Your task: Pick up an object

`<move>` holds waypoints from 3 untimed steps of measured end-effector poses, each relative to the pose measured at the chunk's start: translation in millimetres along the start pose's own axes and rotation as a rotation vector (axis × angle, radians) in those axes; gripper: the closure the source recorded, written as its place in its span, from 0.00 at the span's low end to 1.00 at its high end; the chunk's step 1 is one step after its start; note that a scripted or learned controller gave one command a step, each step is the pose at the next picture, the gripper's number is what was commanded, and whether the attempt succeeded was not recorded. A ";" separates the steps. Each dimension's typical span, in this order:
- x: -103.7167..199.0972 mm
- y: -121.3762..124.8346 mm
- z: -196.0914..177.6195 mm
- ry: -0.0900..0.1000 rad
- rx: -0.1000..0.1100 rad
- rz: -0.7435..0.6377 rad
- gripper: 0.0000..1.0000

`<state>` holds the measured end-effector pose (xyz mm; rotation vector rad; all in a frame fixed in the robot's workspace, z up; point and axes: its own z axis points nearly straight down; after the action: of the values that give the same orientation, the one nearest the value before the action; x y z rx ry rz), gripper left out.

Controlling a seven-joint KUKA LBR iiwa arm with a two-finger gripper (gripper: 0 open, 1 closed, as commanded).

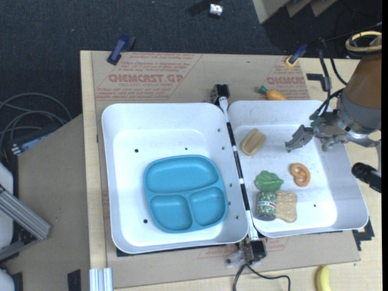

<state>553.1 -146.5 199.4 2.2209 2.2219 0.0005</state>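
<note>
Claw [301, 139] hung over the right bin [339, 220], nothing between its fingers; you could not tell how wide they stood.

Nearest below it lay the pretzel [299, 174], beside a green toy [267, 180], a tan bread piece [252, 142] and a small packet [266, 205]. You would likely have found the pretzel light, rigid and smooth: pinch across its outer loop. The left bin [121, 132] held a blue tray [183, 192].
</note>
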 end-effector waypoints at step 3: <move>-35.4 -12.5 104.8 -0.001 -0.001 0.001 1.00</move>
<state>540.7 -181.9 94.6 2.2212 2.2198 0.0010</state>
